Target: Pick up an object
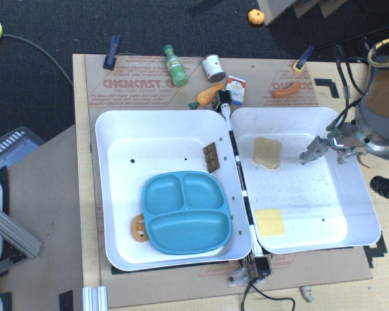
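White left bin (110,173): held a blue divided plate (186,211), a brown chocolate bar (211,157) and a small pretzel (139,228).
Blue divided plate: lay flat in the near half of the left bin, three compartments showing, nothing seen in any of them.
Chocolate bar: rested near the left bin's right wall, just beyond the plate's far right corner, apart from it.
Pretzel: sat at the plate's near left edge, partly tucked under its rim.
White right bin (350,199): held a tan slice of bread (267,153) and a yellow square of cheese (270,222).
Slice of bread: lay in the far left part of the right bin, well apart from the cheese.
Cheese: lay flat near the right bin's near left corner.
Gripper (314,151): hung over the far right part of the right bin, pointing left toward the bread, near it but not touching.
Jaws: nothing seen between them; whether they stood parted or closed could not be told.
Arm (379,118): reached in across the right bin's right edge.
Bench beyond the bins: bore a green bottle (176,67), a small white can (213,67), a carrot (209,95), a small carton (235,89) and a sausage (286,91).
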Tool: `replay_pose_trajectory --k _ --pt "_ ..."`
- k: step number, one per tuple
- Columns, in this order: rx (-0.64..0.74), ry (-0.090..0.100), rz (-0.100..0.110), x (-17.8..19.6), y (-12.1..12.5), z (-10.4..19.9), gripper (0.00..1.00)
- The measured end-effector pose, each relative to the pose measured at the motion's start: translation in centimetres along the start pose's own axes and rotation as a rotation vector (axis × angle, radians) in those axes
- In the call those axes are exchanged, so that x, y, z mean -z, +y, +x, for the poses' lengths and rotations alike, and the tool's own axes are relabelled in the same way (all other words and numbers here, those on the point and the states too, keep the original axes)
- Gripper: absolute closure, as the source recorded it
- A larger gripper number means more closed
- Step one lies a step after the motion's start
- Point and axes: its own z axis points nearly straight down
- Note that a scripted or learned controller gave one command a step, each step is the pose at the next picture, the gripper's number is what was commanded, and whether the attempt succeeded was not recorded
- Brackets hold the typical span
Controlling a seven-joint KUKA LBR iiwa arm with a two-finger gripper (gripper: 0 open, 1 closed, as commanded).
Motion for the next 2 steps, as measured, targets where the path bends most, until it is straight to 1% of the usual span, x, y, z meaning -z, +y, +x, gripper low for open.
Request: replay_pose_trajectory --k 1,2 --pt "0.001 0.001 0.002 -5.0 2.4 6.8 0.00" --pt "0.001 0.000 0.000 -9.9 8.0 7.0 0.00"
